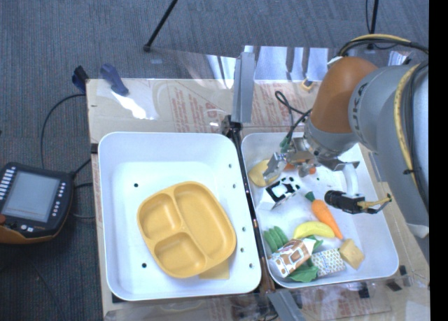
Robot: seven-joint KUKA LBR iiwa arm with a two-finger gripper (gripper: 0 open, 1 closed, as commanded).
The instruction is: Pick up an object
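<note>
The right bin [378, 204] holds several toy foods. An orange carrot [326, 217] lies beside a yellow banana [315, 229]. A black-and-white block [283, 190] sits near the bin's middle, and a pale yellow piece [259, 172] lies at its left wall. Green pods [276, 238], a small printed carton [292, 257], a patterned packet [327, 262] and a tan cracker [352, 253] crowd the front. My gripper [295, 159] hangs low over the bin's back half, just above the black-and-white block. I see nothing clearly held in it.
The left bin [122, 166] carries a yellow divided plate [185, 229]. The grey arm with its orange band [343, 99] covers the right bin's back right corner. A handheld pendant [31, 201] lies on the floor at the left.
</note>
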